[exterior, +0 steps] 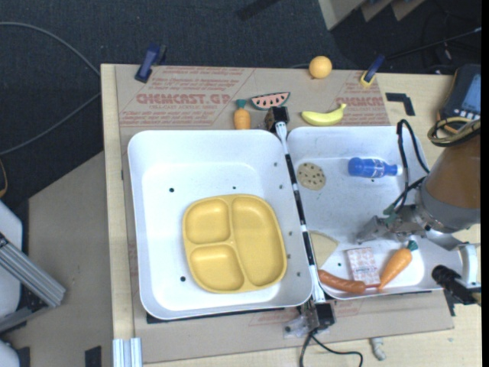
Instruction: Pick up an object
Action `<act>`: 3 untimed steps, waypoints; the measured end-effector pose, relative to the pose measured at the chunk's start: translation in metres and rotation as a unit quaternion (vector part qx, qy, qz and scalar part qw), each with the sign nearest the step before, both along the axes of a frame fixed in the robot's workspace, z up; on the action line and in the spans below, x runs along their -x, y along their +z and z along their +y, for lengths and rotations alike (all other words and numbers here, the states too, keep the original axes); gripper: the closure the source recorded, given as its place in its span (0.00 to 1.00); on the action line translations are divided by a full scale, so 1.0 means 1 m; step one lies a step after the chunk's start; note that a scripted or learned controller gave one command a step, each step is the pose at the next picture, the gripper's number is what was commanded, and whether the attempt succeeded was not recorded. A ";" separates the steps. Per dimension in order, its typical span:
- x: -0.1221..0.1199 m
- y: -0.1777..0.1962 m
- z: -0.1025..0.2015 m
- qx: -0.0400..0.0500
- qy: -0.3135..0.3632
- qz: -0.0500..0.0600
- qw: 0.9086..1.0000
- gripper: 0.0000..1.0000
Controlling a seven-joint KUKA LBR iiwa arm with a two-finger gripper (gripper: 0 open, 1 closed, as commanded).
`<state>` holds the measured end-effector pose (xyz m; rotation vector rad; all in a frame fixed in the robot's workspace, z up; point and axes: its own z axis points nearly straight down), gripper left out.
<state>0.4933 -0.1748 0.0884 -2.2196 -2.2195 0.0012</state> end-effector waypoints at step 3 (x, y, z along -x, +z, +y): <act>-0.167 -0.008 0.009 -0.003 -0.001 0.013 1.000 0.00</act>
